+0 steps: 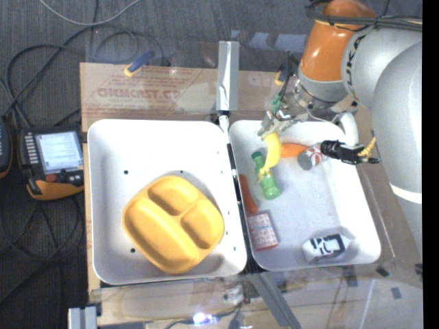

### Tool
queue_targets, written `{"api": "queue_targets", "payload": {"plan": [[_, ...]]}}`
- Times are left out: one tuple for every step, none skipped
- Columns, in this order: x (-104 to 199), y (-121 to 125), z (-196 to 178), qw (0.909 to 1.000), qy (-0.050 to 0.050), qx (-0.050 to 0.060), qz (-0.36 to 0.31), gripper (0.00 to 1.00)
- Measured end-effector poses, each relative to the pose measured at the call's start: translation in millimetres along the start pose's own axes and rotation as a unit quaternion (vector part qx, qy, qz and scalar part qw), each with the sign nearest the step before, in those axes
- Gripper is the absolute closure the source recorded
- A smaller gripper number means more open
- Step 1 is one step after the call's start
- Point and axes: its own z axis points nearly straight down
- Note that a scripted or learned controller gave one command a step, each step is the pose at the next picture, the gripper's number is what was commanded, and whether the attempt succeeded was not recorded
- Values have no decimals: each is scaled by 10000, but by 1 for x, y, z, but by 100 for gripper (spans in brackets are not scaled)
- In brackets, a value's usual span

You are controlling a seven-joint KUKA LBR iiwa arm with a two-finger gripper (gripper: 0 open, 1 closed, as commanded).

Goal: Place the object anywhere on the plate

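Camera view has the claw low over the far end of the right bin, right at the top tip of a banana. Honestly can't tell how the claw is set or whether it has anything; the tip is tucked under it. The banana's long axis runs roughly near-to-far, so it trails from the claw toward the camera, lying just beside a green bottle, with an orange carrot-like piece on its other side. The yellow divided plate sits in the left bin, well off to the claw's left and nearer the camera, so my guess is the carry goes diagonally across the divider.
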Motion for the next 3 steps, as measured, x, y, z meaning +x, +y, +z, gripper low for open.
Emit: {"api": "queue_targets", "payload": {"plan": [[9, 2, 0, 9985, 9, -1, -549, 100], [75, -31, 0, 9998, 35, -3, -171, 100], [136, -84, 1, 9996, 34, 2, -275, 100]]}}
